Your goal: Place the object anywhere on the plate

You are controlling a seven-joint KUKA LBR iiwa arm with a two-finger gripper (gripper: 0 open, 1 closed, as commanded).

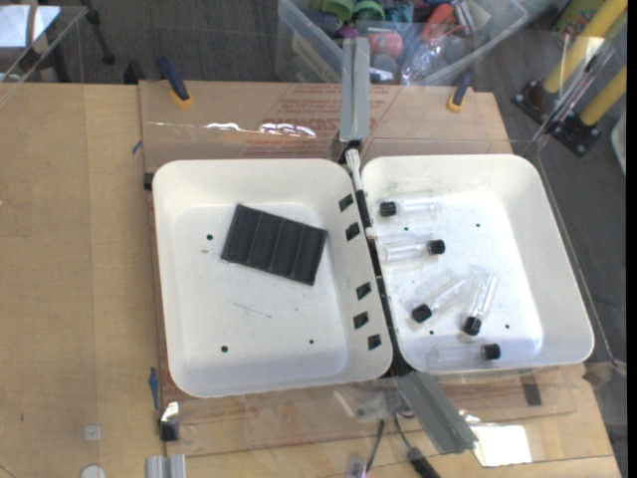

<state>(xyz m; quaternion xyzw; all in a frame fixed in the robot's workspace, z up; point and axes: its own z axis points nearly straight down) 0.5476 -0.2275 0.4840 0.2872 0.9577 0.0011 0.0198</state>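
A black ridged rectangular plate lies flat in the upper middle of the left bin, slightly turned. In the right bin lie several clear vials with black caps, all on their sides. One vial is near the bin's top left, and another vial lies just below it. A third vial lies at the middle, with more to its right and along the front wall.
Black clips line the ridge where the two bins meet. A clear tub of colourful toys stands behind the bins. Cardboard lies under the bins on the wooden bench.
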